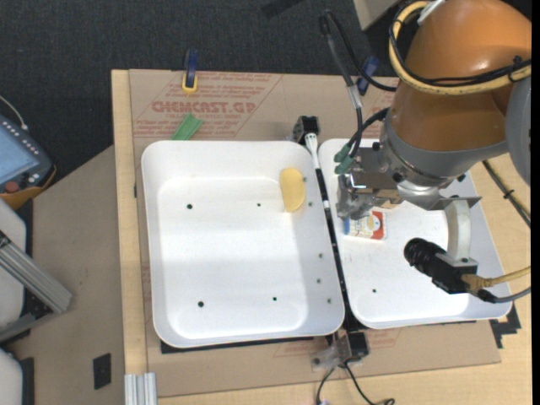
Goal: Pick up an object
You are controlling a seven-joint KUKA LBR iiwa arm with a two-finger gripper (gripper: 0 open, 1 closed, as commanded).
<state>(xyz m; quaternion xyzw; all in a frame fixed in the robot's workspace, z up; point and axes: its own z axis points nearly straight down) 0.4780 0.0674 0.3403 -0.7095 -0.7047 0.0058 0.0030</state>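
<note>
Just beside the red-white packet (371, 226), jaws are down low; open or closed, can't tell. Packet probably lies flat in its bin (405, 304), unlifted: grasp and lift remain.

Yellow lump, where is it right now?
In the camera view, the yellow lump lies in the left-hand bin near its far right corner, just left of the tool over the other bin.

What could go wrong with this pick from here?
The red-and-white packet lies right at the gripper, close to the left wall of the right bin; the gripper might clip that wall. The packet also looks flat, so a grasp may slide off it.
</note>
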